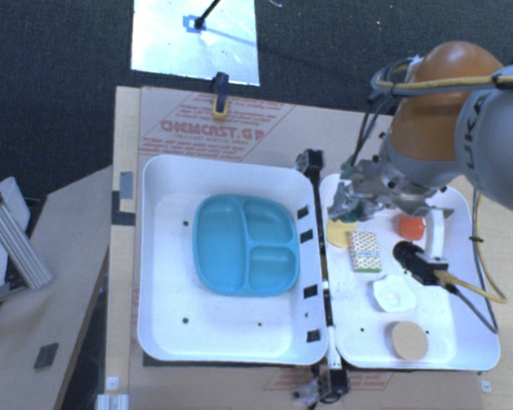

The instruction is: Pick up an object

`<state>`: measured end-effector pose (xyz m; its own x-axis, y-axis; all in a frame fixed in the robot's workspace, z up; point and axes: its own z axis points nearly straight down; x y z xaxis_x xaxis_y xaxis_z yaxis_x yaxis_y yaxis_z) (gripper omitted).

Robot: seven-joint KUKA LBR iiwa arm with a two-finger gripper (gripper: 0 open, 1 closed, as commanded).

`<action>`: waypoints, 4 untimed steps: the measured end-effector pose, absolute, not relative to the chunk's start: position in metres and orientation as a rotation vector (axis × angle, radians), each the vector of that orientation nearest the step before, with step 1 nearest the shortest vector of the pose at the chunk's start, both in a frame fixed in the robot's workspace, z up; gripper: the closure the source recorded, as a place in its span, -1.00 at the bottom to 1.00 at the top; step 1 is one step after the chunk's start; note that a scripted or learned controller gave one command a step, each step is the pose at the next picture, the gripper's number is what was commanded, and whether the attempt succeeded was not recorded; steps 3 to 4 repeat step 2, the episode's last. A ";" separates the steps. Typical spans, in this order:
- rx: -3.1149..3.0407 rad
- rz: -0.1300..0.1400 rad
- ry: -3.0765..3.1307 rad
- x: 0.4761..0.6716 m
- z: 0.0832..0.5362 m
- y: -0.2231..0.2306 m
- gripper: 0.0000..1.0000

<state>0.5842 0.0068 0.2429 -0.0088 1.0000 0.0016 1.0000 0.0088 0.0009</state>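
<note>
Gripper: the gripper (344, 208) sits low over the far-left corner of the right bin (460, 332), close to the wall shared with the left bin (166, 312).
Grip state: cannot be told from this view; the wrist covers the tip, and nothing shows as held.
Nearest object: a flat yellow piece (338, 235) lies just beside the gripper, on its near side towards the front of the bench. Its far edge is hidden under the tip.
Judged target: the yellow piece, as the closest thing; reaching it would take a short move towards the bench front and down.
Next neighbour: a patterned block (364, 251) touches or almost touches the yellow piece on its right. Its long axis runs from the back of the bin to the front, slightly tilted.
Further out: an orange piece (411, 226) and a long white piece (436, 232) lie to the right, apart from the gripper. A white round piece (392, 295) and a tan disc (409, 340) lie nearer the front, well apart from it.
Surface: smooth white bin floor, flat; a thin piece lying flush may be hard to get under.
Room: tight on the left, where the bin wall and its black clips (307, 237) stand near. The block crowds the right side.
Left bin: it holds a blue divided plate (245, 244), well away from the gripper.
</note>
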 end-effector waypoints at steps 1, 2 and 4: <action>-2.210 -0.002 -2.231 0.572 0.227 0.056 1.00; -2.209 -0.002 -2.231 0.564 0.216 0.108 1.00; -2.209 -0.002 -2.231 0.564 0.216 0.108 1.00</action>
